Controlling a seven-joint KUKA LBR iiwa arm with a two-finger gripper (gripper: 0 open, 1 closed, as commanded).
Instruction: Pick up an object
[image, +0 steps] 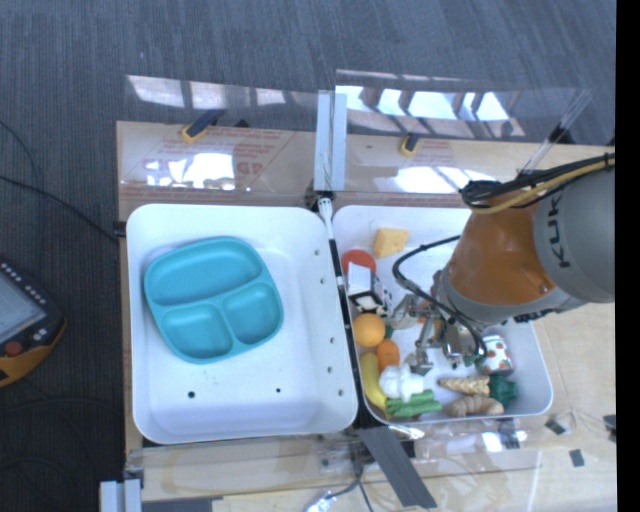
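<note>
My gripper (432, 345) hangs low over the middle of the right bin (530, 392), under the orange wrist band. Its metal parts are a cluttered blur, and I see nothing clearly held. Around it lie several toy foods: an orange (369, 330), a yellow cheese wedge (391, 241), a red and white item (358, 266), a banana (371, 382), a white piece (400, 383), a green vegetable (412, 405), a tan root-shaped piece (473, 405) and a small can (495, 354).
The left bin (300, 400) holds a blue divided plate (212, 297). A clear plastic wall (330, 130) stands behind both bins. A black cable (420, 262) loops off the arm over the right bin. A black device (22, 320) lies at the far left on the floor.
</note>
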